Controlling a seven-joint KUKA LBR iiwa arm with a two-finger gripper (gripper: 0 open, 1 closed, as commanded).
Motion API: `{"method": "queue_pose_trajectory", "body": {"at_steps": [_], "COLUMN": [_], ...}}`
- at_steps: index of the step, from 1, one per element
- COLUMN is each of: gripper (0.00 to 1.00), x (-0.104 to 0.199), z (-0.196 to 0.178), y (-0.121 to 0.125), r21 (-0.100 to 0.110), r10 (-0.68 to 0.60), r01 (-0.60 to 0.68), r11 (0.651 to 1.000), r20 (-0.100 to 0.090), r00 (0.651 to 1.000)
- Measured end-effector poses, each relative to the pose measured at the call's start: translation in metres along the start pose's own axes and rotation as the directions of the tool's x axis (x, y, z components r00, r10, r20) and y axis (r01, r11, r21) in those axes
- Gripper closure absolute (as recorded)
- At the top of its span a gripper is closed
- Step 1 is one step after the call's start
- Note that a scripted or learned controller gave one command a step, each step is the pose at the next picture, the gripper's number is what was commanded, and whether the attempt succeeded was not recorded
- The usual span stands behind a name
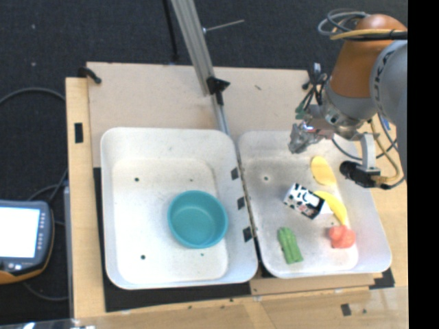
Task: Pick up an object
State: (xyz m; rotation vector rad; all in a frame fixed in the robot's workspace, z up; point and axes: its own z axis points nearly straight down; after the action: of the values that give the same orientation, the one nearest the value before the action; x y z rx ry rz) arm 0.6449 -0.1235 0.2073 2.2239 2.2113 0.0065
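Gripper [300, 140] at the right bin's [264, 252] twelve o'clock edge — finger spread cannot be told; yellow spoon [328, 187] below — probably light, rigid, slippery; grasp mid-handle.

Two white bins [123, 149] — one bowl [197, 218], four small objects [304, 201].

We note both bins, left [123, 149] and right [264, 156], as matt white plastic, scuffed and speckled. Bowl [197, 218]: smooth teal plastic, slight sheen. Yellow spoon [327, 184] looks glossy plastic. Green piece [289, 245] ribbed, matt. Red lump [341, 236] soft-looking, dull. Bench [158, 94] is pale board, matt. Slanted rail [192, 33] brushed metal. Arm [360, 60] shell glossy orange and grey
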Motion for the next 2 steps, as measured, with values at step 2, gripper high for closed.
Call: {"method": "queue_pose_trajectory", "body": {"at_steps": [2], "gripper": [1.0], "x": [0.054], "z": [-0.046], "y": [-0.016], "r21": [0.006], "r10": [-0.011], "r01": [0.011], "r11": [1.0], "r20": [-0.001], "r00": [1.0]}}
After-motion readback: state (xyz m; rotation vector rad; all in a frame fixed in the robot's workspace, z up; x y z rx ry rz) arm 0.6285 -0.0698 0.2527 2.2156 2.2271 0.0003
